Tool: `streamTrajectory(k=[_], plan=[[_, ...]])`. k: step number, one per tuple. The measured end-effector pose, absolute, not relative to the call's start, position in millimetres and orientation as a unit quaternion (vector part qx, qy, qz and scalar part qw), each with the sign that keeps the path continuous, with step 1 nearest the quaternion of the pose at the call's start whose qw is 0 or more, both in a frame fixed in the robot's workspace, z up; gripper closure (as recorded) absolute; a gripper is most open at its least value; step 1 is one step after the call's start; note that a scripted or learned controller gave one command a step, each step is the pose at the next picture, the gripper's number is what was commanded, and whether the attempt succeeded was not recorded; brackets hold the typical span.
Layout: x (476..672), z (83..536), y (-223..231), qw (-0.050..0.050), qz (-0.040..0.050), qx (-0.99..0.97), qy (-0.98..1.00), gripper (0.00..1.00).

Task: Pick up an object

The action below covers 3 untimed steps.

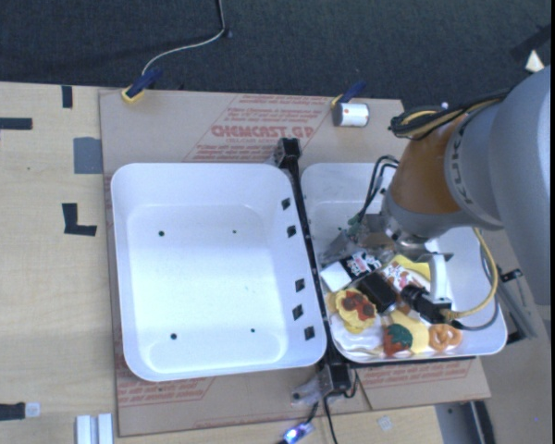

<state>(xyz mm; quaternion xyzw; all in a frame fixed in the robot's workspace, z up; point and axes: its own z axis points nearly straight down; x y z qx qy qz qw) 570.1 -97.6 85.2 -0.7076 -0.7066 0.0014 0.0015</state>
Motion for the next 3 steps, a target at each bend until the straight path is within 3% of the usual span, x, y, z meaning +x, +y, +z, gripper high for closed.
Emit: streamTrajectory(k=[1,2,3], plan=[[573.2,94.9,-97.6,-0.001,0.0004,-0.707,-0.707,1.0],[616.8,190.8,-70.0,-0.004,-0.0035,-0.705,-0.709,1.0],[660.5,197.7,15.2,0.0,-0.0019,-0.703,-0.711,1.0]])
